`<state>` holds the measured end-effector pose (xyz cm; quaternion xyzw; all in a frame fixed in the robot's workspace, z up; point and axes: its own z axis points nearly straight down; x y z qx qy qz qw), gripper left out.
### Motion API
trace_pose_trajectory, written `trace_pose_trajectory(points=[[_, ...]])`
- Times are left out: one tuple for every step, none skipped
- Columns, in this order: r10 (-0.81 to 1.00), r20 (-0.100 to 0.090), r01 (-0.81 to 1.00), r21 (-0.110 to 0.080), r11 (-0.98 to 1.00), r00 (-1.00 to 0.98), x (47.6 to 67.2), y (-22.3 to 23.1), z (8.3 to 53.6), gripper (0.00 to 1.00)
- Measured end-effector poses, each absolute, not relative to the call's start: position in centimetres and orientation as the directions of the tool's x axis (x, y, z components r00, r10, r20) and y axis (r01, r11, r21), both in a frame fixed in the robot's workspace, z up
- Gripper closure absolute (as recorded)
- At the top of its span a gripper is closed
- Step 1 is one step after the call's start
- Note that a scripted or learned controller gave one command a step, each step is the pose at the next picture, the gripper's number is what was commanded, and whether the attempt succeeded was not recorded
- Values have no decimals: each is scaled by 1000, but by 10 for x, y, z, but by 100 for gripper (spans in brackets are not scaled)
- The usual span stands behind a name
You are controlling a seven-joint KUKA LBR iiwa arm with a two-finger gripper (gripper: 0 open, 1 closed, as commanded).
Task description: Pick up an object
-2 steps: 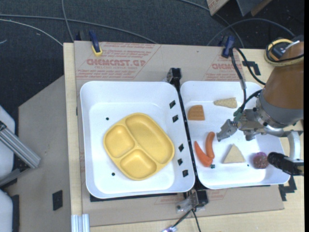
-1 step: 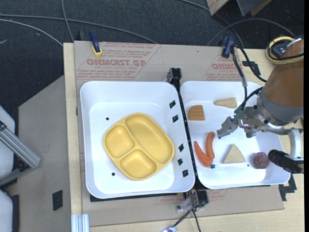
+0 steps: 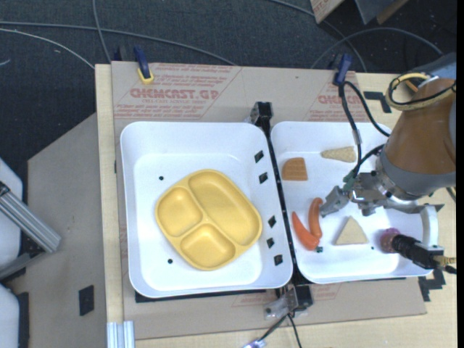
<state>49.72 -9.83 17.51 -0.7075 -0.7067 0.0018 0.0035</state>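
My gripper (image 3: 349,201) hangs over the middle of the right bin (image 3: 328,268), reaching in from the right. Just below it lies a tan triangular wedge (image 3: 351,233). To its left lie an orange sausage (image 3: 315,214) and a red-orange carrot (image 3: 305,233), touching each other. A brown square piece (image 3: 294,169) and a pale tan wedge (image 3: 339,153) lie toward the back of the bin. A purple object (image 3: 389,237) sits at the right, partly hidden by the robot. Nothing shows in the gripper's grasp.
The left bin (image 3: 138,194) holds a yellow divided plate (image 3: 209,218). A black divider with clips (image 3: 270,187) runs between the bins. The arm's orange wrist (image 3: 424,140) covers the right bin's far right side.
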Motion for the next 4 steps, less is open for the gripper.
trace_pose_trajectory(points=[[1000, 3, 1000, -8, -1, 1, 487, -101, 126, 0], [1000, -5, 1000, 8, -2, 2, 489, -103, 87, 0], [1000, -4, 1000, 13, -2, 2, 491, -103, 100, 100], [1000, 0, 1000, 5, 2, -2, 490, -93, 156, 100]])
